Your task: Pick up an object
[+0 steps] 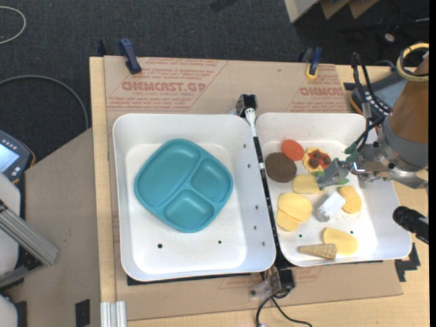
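The tool (335, 174) hangs low over the right bin (381, 247) in the middle of the toy food, and it's honestly impossible to tell whether it's clenched or released from this angle. Right around it sit a yellow piece (306, 184), a small white cylinder (330, 206), a brown round cookie (279, 167), a red-orange piece (292, 148) and a little pizza (317, 159). Over in the left bin (136, 251) there's a teal divided plate (183, 193), all on the table (102, 182).

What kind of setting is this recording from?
Likely a robotics lab bench: two white bins clamped on a cardboard-covered board, toy food pieces, a teal divided plate, loose cables on dark carpet.
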`<state>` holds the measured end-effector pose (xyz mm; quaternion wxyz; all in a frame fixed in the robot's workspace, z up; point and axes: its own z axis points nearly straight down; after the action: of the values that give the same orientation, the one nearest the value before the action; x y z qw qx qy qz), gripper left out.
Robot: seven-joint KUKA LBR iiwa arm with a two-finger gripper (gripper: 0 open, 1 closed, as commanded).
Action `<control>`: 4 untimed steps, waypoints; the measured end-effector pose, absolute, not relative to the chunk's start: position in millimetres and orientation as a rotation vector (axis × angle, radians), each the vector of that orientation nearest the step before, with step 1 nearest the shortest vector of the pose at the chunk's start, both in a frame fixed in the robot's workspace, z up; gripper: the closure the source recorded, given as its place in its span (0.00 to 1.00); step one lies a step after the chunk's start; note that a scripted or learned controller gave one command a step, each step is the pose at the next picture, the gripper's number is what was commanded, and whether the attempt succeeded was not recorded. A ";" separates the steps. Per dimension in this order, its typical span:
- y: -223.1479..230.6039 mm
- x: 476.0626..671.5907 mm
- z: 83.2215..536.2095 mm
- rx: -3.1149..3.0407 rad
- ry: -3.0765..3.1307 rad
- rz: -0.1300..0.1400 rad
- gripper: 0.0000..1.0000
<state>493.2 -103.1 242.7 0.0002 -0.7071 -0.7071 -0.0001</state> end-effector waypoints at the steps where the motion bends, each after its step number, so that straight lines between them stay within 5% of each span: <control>1: -24.5 482.6 181.0 -2.207 -2.223 0.005 0.00; 2: -29.8 484.6 195.0 -2.224 -2.221 -0.003 1.00; 3: 34.9 478.5 183.8 -2.210 -2.225 0.001 1.00; 4: 47.9 481.6 359.4 -2.225 -2.234 -0.027 1.00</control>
<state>481.6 47.9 359.4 -0.0058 -0.7057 -0.7084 -0.0086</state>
